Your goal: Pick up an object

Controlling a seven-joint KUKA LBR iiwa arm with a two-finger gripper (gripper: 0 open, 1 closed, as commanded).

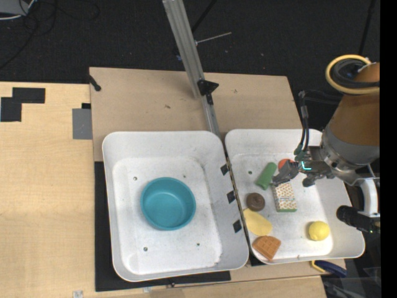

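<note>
Here, line by line:
Patterned box: flat in the right bin, just below the tool, touching or nearly touching its tip.
Tool: low over the right bin, between green block and box; grip state cannot be told.
Near neighbours: brown round piece left of the box; yellow wedge and waffle-like piece below it; yellow ball toward the bin's lower right.
Left bin: white, holding a teal bowl, upright, well apart from the walls.
Counter: tan board under both bins, slanted metal rail running down to the seam between them.
Room: pale wood-pattern surface at left; dark floor with cables behind.
</note>
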